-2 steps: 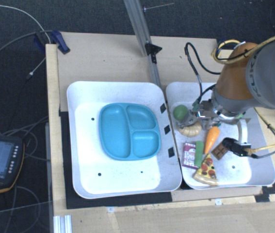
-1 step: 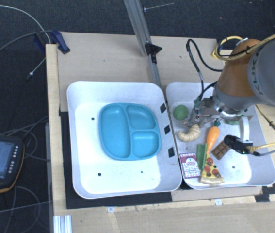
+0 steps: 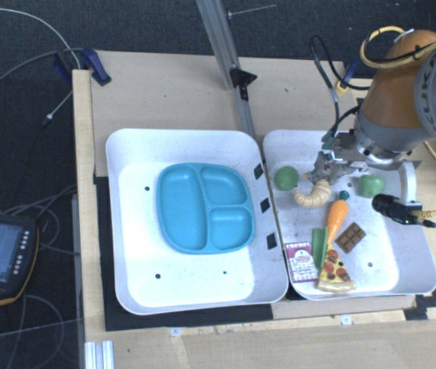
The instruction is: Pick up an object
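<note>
Take the right bin (image 3: 425, 267) as your landmark: everything you can pick lies in it, while the left bin (image 3: 125, 283) beside it carries a blue tray (image 3: 204, 207). Your arm (image 3: 402, 91) reaches in over the right bin's far edge, and the gripper (image 3: 327, 169) hangs low in the bin's far half. Directly under it, toward the bin's near side, lies the croissant (image 3: 314, 194), a pale curved piece whose long axis runs roughly across the bin, its upper tip seeming to touch the tool or sit just below it. That is the relation your move turns on: the croissant is nearest, just nearward of the tool. I cannot tell from this slant how the tool is set, nor whether it has hold of anything; nothing visibly hangs from it. Going down in size within the bin: the carrot (image 3: 336, 220) stands lengthwise toward the near side, the pizza slice (image 3: 334, 274) rests by the near rim, the pink card (image 3: 300, 261) beside it, the chocolate (image 3: 349, 238) near the carrot, one green ball (image 3: 285, 178) toward the left bin, another green ball (image 3: 371, 184) on the opposite side. The floor is smooth white; items crowd close, so room is tight.
</note>
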Motion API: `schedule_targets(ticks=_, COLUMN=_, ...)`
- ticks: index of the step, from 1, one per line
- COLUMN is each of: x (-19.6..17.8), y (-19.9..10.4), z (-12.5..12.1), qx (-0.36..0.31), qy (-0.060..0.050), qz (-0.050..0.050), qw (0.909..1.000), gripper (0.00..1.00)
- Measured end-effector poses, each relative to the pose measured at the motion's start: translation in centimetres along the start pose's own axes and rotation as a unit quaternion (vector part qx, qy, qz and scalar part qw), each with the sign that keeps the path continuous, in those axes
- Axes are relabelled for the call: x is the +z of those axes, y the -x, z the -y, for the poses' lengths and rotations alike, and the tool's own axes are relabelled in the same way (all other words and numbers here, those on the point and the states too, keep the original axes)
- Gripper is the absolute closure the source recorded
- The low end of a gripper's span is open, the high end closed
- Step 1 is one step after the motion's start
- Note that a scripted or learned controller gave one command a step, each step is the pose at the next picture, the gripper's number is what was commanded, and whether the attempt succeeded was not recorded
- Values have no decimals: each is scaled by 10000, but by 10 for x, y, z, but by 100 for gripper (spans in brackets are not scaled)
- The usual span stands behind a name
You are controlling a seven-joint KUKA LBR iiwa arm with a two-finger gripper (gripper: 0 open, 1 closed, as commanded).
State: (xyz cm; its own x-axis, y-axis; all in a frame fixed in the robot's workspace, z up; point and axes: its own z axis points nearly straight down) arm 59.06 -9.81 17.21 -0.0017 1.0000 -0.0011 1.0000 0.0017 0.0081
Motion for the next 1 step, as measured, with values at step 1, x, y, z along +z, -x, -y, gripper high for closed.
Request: schedule_targets(ticks=1, x=-57, y=-10, z=-5, qx=-6, qy=1, qz=-2, qw=10000, gripper=100)
